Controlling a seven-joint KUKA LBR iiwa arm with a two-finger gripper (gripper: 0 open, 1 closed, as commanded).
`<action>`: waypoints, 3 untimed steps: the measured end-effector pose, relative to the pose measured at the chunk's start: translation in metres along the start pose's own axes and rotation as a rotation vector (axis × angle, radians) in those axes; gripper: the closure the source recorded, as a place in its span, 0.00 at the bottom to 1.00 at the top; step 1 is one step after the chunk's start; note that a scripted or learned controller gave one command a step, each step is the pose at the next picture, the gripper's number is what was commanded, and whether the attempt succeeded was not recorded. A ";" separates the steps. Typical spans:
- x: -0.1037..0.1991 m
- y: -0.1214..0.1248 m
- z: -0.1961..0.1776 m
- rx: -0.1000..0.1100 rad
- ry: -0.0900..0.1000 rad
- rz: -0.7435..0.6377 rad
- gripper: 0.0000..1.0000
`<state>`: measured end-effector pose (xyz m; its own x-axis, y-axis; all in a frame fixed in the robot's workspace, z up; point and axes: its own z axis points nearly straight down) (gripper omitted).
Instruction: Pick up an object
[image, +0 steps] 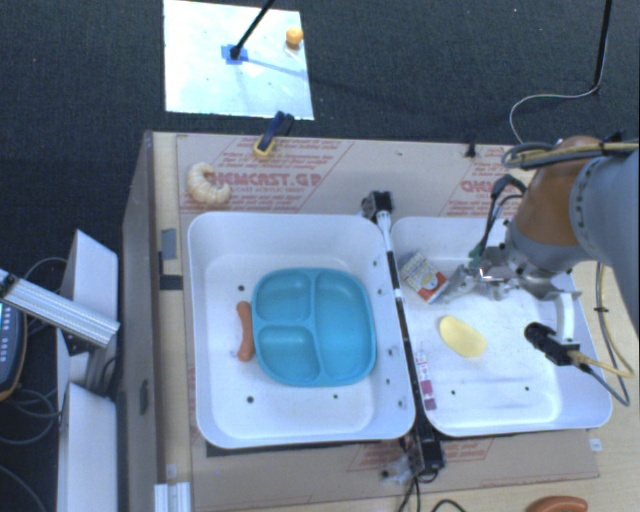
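My gripper (458, 284) hangs low in the right bin (520, 405), near its back left part. Its tip is right beside a small white and red packet (421, 274), which lies against the bin's left wall; whether they touch is unclear. A flat yellow piece (461, 337) lies on the bin floor just in front of the gripper, apart from it. In the left bin (220, 400) sits a blue divided plate (313, 326), and an orange sausage (243, 331) lies along its left side.
A thin pink and white stick (425, 376) rests near the divider between the bins. On the bench behind the bins lie a pale croissant-like toy (207, 184) and a yellow and black tool (271, 134).
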<state>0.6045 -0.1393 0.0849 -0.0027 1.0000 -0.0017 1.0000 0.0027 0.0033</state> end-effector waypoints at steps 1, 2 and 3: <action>0.033 0.061 0.000 -0.001 0.001 -0.002 0.00; 0.051 0.047 0.000 0.000 -0.003 -0.001 0.00; 0.052 0.030 -0.001 -0.001 -0.003 0.004 0.00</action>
<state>0.6344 -0.0870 0.0859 0.0013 1.0000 -0.0052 1.0000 -0.0013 0.0046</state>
